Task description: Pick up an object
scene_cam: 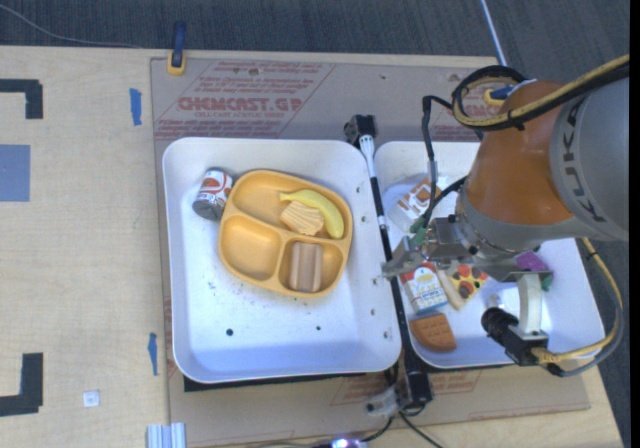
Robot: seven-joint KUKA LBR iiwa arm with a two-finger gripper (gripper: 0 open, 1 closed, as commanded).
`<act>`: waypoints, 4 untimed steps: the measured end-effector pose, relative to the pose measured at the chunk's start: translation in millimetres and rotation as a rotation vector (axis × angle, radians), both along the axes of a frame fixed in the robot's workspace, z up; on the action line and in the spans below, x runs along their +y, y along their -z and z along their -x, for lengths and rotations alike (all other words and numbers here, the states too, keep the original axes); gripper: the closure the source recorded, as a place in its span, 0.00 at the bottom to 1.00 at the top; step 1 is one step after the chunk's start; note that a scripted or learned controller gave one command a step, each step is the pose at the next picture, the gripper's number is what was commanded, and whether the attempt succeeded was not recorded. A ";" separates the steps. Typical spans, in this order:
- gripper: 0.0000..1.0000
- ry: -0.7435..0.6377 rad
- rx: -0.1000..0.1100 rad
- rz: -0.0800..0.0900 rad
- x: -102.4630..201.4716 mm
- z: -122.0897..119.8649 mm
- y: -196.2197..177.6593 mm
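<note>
Inspector A: Surface?

Inspector B: A pale wooden bench (80, 266) with blue tape marks, dark carpet beyond it. A printed brown board (240, 96) lies on the bench, bearing two white bins side by side. The left bin (200, 336) holds a yellow divided tray (250, 251) with a banana (318, 206) in its upper compartment, and a small can (211, 193) touching the tray's upper left rim.

Inspector A: The arm?

Inspector B: It reaches in from the right, its orange band over the right bin (590, 316). The gripper (425, 248) sits low at that bin's left side, near the divider.

Inspector A: Fingers?

Inspector B: Cannot tell how far open they are, nor whether anything is held; the wrist hides them.

Inspector A: Objects to pick?

Inspector B: In the right bin: a small carton (426, 288) just below the gripper, a brown cookie (435, 334) beneath it, a pizza slice (465, 284) beside, a purple item (528, 262) further right.
</note>
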State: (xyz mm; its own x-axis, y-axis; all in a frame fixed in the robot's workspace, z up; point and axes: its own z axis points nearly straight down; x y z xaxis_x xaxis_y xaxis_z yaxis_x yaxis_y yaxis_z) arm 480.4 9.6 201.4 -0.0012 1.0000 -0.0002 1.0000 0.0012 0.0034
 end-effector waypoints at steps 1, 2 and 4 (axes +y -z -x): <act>0.00 0.000 0.000 0.000 0.0 0.0 0.0; 0.00 0.000 0.000 0.000 0.0 0.0 0.0; 0.00 0.000 0.000 0.000 0.0 0.0 0.0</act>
